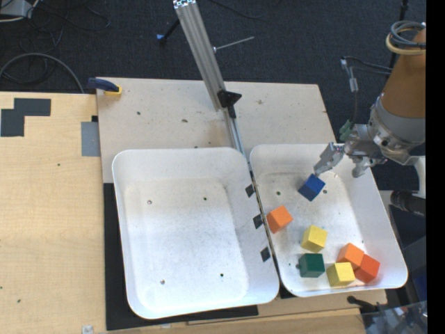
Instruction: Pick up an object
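Note:
My gripper (343,163) hovers over the far part of the right bin (391,223), open, with nothing between its fingers (327,161). A blue cube (312,186) sits tilted just below and to the left of the left finger, apart from it. Nearer in the same bin lie an orange cube (279,218), a yellow cube (314,238), a green cube (311,264), a second yellow cube (341,273), another orange cube (351,253) and a red-orange cube (368,268).
The left bin (182,223) stands beside the right one, with black clips (257,220) along the shared rim. A slanted aluminium bar (206,54) rises from the back of the bench. Cables hang near the arm at the right.

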`<action>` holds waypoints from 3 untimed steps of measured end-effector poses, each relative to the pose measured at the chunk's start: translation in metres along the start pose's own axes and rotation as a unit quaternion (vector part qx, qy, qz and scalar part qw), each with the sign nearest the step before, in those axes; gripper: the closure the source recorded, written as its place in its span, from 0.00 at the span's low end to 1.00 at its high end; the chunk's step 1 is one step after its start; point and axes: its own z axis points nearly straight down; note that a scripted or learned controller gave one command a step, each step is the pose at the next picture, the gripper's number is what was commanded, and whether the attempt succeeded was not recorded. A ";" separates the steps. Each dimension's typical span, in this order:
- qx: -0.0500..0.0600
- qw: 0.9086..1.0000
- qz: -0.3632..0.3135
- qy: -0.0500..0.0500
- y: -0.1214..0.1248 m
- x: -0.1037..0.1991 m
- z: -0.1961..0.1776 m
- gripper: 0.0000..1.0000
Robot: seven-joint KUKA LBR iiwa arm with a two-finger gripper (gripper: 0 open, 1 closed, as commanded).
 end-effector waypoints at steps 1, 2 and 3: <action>-0.005 1.000 -0.001 -0.002 0.004 -0.067 -0.128 0.00; 0.002 1.000 -0.006 0.001 0.046 -0.011 -0.071 0.00; 0.005 1.000 -0.002 0.001 -0.020 0.021 -0.012 0.00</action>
